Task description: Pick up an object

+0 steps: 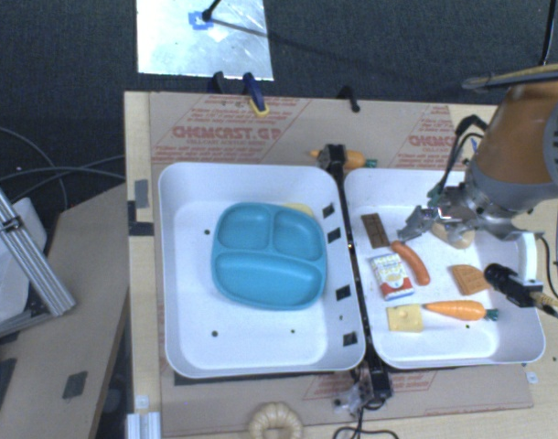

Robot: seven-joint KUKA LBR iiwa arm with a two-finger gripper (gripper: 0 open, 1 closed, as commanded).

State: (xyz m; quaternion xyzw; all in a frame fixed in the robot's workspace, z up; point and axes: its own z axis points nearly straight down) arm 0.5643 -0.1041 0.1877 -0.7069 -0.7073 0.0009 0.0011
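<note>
The right bin (522,340) holds several toy foods: a brown chocolate bar (374,230), a red sausage (412,262), a small red and white carton (391,276), a cheese wedge (404,318), a carrot (455,311) and a toast slice (468,278). My gripper (427,216) hangs over the bin's upper middle, just above and right of the sausage's top end, with nothing visibly held. A beige object (458,237) lies partly hidden under the wrist.
The left bin (183,183) carries a blue divided plate (268,253) with a yellow piece (301,208) peeking out behind it. A black clamped divider (348,254) runs between the bins. A black part on the arm (508,284) overhangs the right bin's edge.
</note>
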